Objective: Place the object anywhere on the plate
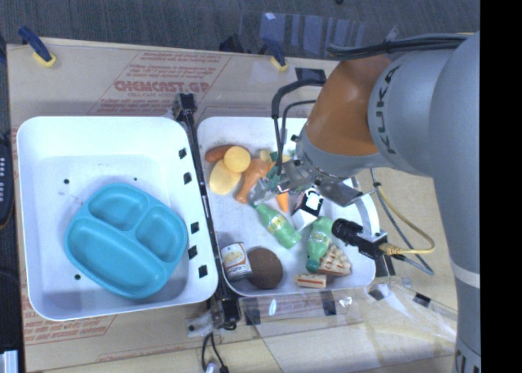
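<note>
The end effector (pixel 276 192) is seen low in the right bin (pixel 369 208), among the toy food, just above the upper end of a green bottle (pixel 276 225) and beside a carrot (pixel 253 179). Whether it is open or closed cannot be told, and nothing can be made out as gripped. No object is yet on the plate (pixel 124 237), which lies in the left bin (pixel 49 143), well to the left of the end effector and across the divider between the bins. The nearest thing is judged to be the green bottle, whose long axis runs from upper left to lower right, away from the end effector; the carrot runs from upper right to lower left.

Counted: one blue plate with three compartments, two bins on the desk, two yellow rounds (pixel 230 169), one carrot, two green bottles (the second (pixel 319 242) at right), one can (pixel 235 260), one brown ball (pixel 264 267), one waffle-like piece (pixel 333 262)
</note>
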Robot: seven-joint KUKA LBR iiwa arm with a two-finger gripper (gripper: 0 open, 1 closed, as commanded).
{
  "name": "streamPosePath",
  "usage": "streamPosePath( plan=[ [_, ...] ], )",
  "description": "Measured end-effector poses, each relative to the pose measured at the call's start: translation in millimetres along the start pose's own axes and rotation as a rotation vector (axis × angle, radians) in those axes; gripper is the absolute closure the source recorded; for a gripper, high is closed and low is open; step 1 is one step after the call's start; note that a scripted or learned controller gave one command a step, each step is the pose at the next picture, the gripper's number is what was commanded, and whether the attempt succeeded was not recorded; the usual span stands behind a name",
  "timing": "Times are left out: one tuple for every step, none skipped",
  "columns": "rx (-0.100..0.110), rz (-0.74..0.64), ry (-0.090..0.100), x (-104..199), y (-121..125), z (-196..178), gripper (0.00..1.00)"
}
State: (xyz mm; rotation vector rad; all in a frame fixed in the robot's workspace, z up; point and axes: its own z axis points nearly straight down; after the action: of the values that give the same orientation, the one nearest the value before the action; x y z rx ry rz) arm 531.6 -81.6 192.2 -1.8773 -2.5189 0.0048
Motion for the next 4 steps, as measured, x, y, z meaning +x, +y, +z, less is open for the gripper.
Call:
streamPosePath(
  plan=[
    [0.007, 0.160, 0.006, 81.6, 18.9, 1.3, 1.00],
    [0.010, 0.219, 0.005, 171.2, 12.4, 1.8, 1.00],
    [0.009, -0.044, 0.004, 177.8, -4.1, -20.1, 1.00],
    [0.003, -0.171, 0.002, 224.0, 8.5, -23.1, 1.00]
  ],
)
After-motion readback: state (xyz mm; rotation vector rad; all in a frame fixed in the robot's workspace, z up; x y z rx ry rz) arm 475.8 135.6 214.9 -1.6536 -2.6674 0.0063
